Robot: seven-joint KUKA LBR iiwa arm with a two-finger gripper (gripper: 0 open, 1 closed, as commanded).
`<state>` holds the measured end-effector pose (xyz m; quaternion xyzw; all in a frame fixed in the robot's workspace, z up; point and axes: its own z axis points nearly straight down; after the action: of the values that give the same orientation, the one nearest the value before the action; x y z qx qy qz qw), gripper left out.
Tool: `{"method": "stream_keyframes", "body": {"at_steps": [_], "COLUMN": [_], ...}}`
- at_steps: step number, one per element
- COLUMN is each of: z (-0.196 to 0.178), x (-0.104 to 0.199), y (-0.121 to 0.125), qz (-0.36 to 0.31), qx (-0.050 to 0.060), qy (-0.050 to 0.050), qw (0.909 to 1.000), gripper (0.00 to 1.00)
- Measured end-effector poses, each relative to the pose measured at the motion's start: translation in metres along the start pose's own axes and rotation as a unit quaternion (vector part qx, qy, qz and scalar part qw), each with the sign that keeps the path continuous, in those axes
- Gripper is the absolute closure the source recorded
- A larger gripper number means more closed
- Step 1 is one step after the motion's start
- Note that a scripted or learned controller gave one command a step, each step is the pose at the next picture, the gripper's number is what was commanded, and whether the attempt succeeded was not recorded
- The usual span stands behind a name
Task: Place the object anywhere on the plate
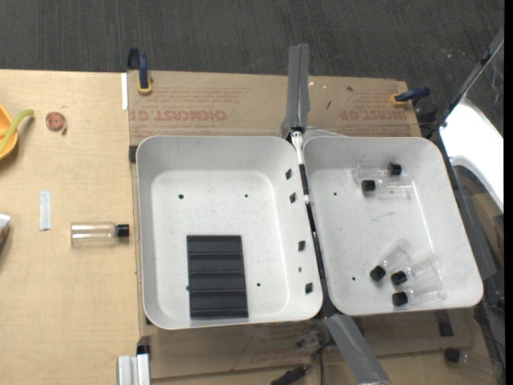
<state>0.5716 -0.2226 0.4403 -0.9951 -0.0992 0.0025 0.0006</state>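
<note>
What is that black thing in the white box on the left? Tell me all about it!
The black plate is a dark rectangle with raised ridges running across it, like stacked bars. It looks like matte plastic or rubber. It lies flat on the floor of the left bin, near the front edge, a bit left of the middle. Nothing sits on it.

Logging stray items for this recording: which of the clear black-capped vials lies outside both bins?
The vial on the wooden bench, left of the left bin, lying on its side with its cap toward the bin. The other vials all lie inside the right bin.
</note>
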Motion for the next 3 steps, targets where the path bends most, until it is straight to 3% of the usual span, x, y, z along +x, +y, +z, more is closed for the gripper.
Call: {"method": "stream_keyframes", "body": {"at_steps": [1,2,3], "z": [0.0,0.0,0.0], "x": [0.079,0.075,0.079], "y": [-0.028,0.015,0.015], "qz": [-0.004,-0.001,-0.005], "qx": [0.0,0.0,-0.001], "qy": [0.001,0.0,0.0], "qw": [1.0,1.0,1.0], "gripper": [0.0,0.0,0.0]}}
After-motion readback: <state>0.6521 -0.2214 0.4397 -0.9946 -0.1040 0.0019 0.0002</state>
